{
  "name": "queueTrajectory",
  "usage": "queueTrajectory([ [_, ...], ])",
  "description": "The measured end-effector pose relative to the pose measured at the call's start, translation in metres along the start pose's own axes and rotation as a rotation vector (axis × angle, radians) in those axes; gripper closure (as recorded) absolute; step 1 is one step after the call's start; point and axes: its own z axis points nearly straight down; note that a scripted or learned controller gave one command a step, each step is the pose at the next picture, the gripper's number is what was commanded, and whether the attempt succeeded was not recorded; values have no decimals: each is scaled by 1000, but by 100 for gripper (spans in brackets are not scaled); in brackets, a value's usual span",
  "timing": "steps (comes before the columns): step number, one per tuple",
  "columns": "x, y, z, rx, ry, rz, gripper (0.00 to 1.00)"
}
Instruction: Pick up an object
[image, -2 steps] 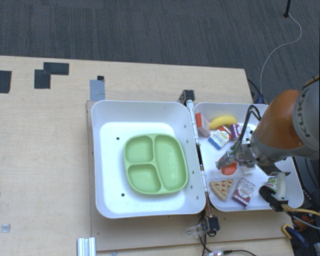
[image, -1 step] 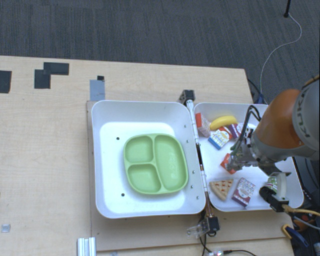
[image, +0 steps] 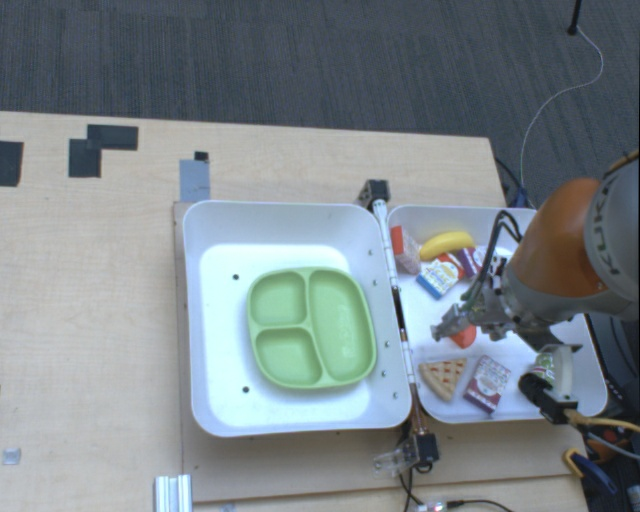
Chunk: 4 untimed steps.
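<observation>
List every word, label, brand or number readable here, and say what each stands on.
None can be read.
Blue and white packet in the right bin: print too blurred.
Dark red packet beside the toy banana: print too small.
Red and white packet beside the toy pizza slice: print too blurred.
Green divided plate in the left bin: no markings visible.

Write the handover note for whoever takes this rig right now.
Gripper: low over the middle of the right bin; finger state unclear, nothing seen held.
Right bin: banana at the far end, blue-white packet below it, red item by the gripper, pizza slice and maroon packet at the near end.
Left bin: green divided plate.
Done: arm is at the objects. Left: grasp one and lift.
</observation>
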Motion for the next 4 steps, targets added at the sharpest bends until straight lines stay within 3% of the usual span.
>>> queueTrajectory([
  [1, 1, 2, -11, -4, 0, -1, 100],
  [2, 1, 2, -11, -4, 0, -2, 0],
  [3, 2, 3, -21, -8, 1, -3, 100],
  [4, 2, 3, -21, -7, 1, -4, 0],
])
